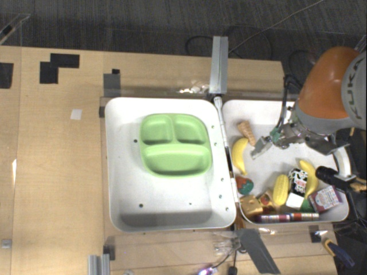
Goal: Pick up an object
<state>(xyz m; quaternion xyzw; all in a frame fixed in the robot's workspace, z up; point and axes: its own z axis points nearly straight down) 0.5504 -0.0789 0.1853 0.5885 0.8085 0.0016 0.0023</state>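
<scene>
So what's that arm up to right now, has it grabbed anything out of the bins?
Gripper over the right bin, nothing seen in it. Nearest: banana, carrot-like piece. Other toys crowd the near corner. Green tray in left bin.

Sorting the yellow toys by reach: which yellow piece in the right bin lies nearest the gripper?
The banana by the bin's left wall, just left of the gripper; the corn and other yellow piece lie lower.

A pale wooden bench (57, 171) bears two white bins side by side, left (123, 211) and right (258, 116).
</scene>
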